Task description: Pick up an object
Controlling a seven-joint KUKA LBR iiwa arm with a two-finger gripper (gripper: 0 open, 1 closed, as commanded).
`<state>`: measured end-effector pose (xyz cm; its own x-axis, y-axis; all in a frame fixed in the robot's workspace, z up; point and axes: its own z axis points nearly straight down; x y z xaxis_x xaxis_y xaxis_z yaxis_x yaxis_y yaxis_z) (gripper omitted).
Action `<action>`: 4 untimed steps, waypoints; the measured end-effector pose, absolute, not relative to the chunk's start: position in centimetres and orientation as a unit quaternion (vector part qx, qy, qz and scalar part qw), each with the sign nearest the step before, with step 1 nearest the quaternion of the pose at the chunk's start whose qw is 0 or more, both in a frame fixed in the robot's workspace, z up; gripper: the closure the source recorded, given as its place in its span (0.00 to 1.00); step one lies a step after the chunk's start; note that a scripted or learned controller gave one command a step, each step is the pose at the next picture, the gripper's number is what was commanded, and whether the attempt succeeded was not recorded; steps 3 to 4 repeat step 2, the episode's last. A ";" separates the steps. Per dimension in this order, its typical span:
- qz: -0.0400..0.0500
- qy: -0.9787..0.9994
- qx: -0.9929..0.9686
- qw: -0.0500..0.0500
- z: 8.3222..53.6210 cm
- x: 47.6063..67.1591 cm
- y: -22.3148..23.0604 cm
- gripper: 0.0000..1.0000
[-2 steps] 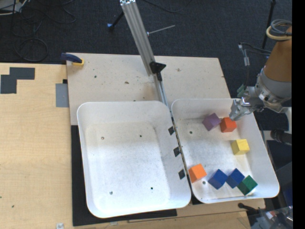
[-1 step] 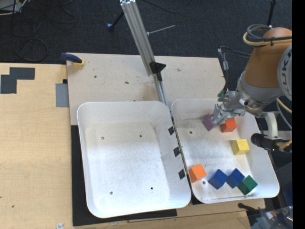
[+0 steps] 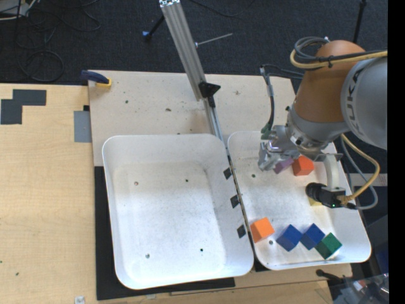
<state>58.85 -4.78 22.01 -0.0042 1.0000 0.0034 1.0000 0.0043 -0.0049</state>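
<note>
Hanging low over the far end of the right shallow white plastic bin (image 3: pixel 354 246), the metal two-finger gripper (image 3: pixel 273 159) is sitting beside a small purple block (image 3: pixel 283 165) and an orange-red cube (image 3: pixel 303 166); whether it is grasping anything I cannot tell. Going from the left, the left shallow white plastic bin (image 3: pixel 126 163) is lying against the right one. Along the right bin's near edge, an orange cube (image 3: pixel 261 228), two touching blue cubes (image 3: pixel 300 237) and a green cube (image 3: pixel 330 244) are resting in a row.
</note>
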 end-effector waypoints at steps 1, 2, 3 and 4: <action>0.000 -0.709 -0.706 0.003 23.2 57.8 0.3 1.00; 0.001 -0.709 -0.705 0.003 22.3 56.2 5.5 1.00; 0.001 -0.709 -0.705 0.003 22.3 56.2 5.5 1.00; 0.001 -0.709 -0.705 0.003 22.3 56.2 5.5 1.00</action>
